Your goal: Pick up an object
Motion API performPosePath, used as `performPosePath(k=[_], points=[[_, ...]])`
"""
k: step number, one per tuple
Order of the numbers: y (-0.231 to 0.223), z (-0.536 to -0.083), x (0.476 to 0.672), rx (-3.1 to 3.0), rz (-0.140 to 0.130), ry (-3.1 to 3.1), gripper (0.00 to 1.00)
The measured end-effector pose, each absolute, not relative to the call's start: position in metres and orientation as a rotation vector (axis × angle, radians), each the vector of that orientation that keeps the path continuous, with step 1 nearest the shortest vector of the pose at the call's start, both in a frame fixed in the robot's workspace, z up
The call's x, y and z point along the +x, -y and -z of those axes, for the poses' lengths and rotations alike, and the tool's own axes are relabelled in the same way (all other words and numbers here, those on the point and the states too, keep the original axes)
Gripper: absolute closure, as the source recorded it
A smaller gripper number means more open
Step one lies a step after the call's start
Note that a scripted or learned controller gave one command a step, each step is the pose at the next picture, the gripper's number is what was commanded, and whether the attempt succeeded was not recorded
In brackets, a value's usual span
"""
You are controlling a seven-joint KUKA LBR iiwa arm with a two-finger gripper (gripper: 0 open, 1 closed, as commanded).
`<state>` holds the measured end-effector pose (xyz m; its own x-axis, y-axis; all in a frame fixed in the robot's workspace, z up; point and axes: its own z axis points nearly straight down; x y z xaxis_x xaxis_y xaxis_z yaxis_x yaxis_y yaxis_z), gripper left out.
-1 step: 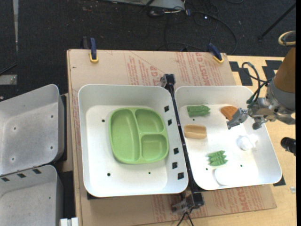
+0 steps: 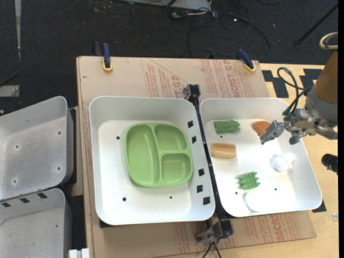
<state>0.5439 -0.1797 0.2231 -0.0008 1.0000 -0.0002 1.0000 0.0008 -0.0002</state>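
My gripper (image 2: 281,137) hangs over the right side of the right bin (image 2: 309,160), its two dark fingers spread and open with nothing between them. Just left of it lies an orange piece (image 2: 261,127). A white crumpled object (image 2: 281,162) sits below the gripper on the bin floor. Further left are a green leafy piece (image 2: 226,126) and a tan bread-like block (image 2: 223,150). A second green piece (image 2: 248,181) and a white round object (image 2: 257,201) lie near the bin's front.
The left bin (image 2: 107,144) holds a green divided plate (image 2: 159,153). A black divider (image 2: 203,149) runs between the two bins. Grey-white trays (image 2: 32,144) stand off the bench at the left. Cables lie on the floor behind.
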Motion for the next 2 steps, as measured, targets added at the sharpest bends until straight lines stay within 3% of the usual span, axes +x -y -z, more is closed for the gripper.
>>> performPosePath(k=[2], points=[[0.165,-0.127,0.532,2.225,0.003,-2.224,0.00]])
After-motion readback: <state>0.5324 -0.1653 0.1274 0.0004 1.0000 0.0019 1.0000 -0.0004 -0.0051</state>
